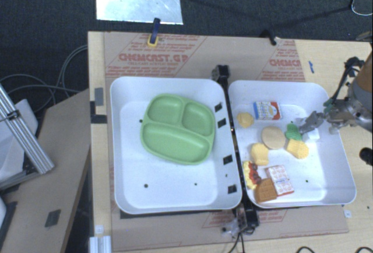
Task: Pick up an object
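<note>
The gripper (308,125) hangs over the right bin (332,188) beside a green toy (293,130) and yellow corn piece (298,148) — whether its fingers are spread, I cannot tell. A clean pick needs centring on one item — clear of neighbours.

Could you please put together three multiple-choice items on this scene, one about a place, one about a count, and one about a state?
1. Where does the green divided plate lie?
A. in the left bin
B. in the right bin
C. on the bare bench

2. How many compartments does that plate have?
A. two
B. three
C. five

3. Where is the hand now?
A. over the left bin
B. above the right bin, near the green and yellow toy
C. off the bench

Answers: 1 A, it sits inside the left bin. 2 B, two small sections and one long one. 3 B, it reaches in over that bin's right part.
</note>
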Robot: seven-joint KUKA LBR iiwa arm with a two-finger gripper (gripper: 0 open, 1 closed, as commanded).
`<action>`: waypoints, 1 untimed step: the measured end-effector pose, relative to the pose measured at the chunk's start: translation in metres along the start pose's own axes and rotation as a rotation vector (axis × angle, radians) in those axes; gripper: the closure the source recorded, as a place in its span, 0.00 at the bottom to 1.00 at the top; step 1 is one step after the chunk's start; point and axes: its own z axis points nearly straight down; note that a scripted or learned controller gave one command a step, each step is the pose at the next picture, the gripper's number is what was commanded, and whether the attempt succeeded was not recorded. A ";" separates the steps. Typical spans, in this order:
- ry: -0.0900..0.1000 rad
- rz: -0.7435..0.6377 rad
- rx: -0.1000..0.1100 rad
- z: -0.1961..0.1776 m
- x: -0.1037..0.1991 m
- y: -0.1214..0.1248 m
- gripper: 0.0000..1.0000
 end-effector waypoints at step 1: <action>-0.003 -0.004 -0.013 -0.007 0.001 0.003 0.00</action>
